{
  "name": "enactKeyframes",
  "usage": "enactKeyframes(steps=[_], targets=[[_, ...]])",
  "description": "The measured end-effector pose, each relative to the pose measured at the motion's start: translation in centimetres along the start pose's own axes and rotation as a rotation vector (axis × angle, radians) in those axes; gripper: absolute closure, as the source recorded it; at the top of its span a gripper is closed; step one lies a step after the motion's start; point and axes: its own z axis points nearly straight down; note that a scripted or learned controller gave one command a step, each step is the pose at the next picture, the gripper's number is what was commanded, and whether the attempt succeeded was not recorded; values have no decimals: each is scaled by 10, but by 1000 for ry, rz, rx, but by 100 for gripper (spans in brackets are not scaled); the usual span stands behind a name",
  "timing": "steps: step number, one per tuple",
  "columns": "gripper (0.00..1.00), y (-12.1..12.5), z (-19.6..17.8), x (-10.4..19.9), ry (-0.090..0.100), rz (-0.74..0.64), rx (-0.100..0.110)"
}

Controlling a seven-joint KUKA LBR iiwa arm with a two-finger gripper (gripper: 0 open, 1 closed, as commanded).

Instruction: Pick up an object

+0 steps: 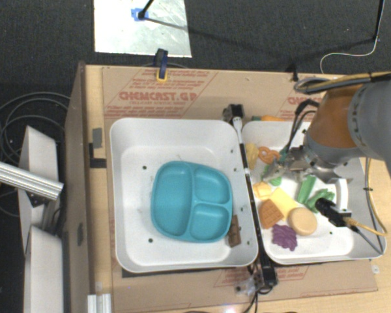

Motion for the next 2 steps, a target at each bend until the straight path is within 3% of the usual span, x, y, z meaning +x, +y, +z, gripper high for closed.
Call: enactKeyframes(steps=[1,2], targets=[[0,85,-13,5,-2,-9,-11],[0,30,-2,-35,0,2,-6]])
